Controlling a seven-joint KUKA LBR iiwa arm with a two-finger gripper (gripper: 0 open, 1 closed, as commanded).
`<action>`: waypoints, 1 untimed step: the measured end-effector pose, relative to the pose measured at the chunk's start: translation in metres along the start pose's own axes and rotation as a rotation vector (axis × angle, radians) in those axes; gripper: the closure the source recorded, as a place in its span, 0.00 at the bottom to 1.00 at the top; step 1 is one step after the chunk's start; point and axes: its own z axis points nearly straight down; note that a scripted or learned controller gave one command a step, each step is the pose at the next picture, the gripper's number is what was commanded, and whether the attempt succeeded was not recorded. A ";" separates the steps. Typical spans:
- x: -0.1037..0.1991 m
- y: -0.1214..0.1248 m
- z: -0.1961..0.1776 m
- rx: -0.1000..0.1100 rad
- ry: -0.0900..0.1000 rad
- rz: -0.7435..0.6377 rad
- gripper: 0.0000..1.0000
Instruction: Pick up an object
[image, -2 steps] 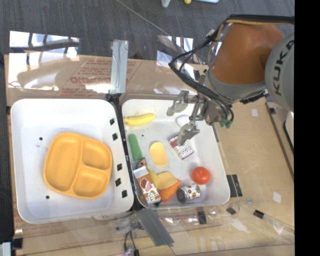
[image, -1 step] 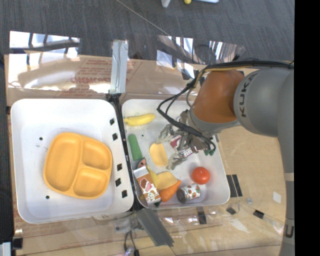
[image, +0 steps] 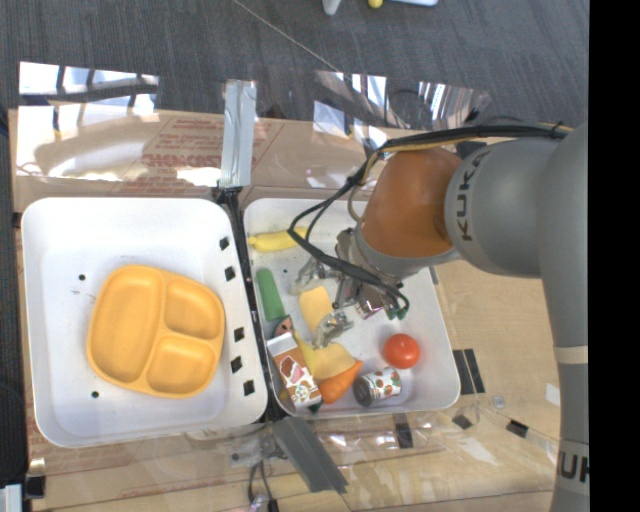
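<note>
My gripper (image: 340, 303) hangs low in the right bin (image: 437, 330), under the orange wrist band (image: 405, 205). It sits right beside a pale yellow block (image: 313, 305), at that block's right edge. I see nothing clearly held. Around it lie a green cucumber (image: 270, 293), a banana (image: 270, 241), a red tomato (image: 401, 350), a small can (image: 378, 386), a carrot (image: 341, 381), a yellow wedge (image: 330, 357) and a small printed carton (image: 295, 373). A green piece (image: 398, 313) peeks out from under the wrist.
The left bin (image: 60, 240) holds a yellow divided plate (image: 155, 330). A black divider with clips (image: 243, 300) runs between the two bins. The grey arm (image: 520, 210) covers the right bin's far right part. Cardboard (image: 180, 150) lies behind the bins.
</note>
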 end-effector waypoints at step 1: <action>-0.061 0.024 -0.001 0.002 -0.004 0.106 0.00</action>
